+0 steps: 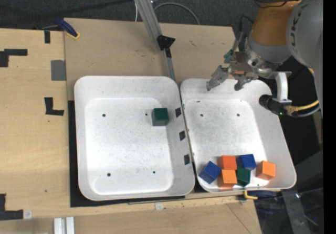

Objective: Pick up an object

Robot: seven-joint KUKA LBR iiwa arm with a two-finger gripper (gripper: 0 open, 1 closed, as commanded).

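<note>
My gripper (229, 82) hangs over the far rim of the right bin (273, 123), its two fingers spread apart with nothing between them. Along the near edge of that bin lie several small blocks: a blue one (210, 171), an orange one (228, 162), a second blue one (247, 161), another orange one (228, 177), a dark green one (243, 176) and an orange one (266, 169) at the right. A single dark green block (160, 116) rests in the left bin (94, 123), near its far right part.
A slanted metal pole (149, 15) runs from the top down to the gap between the bins. Black clips (181, 135) sit along the divide between the bins. The wooden bench (31, 123) stretches off to the left.
</note>
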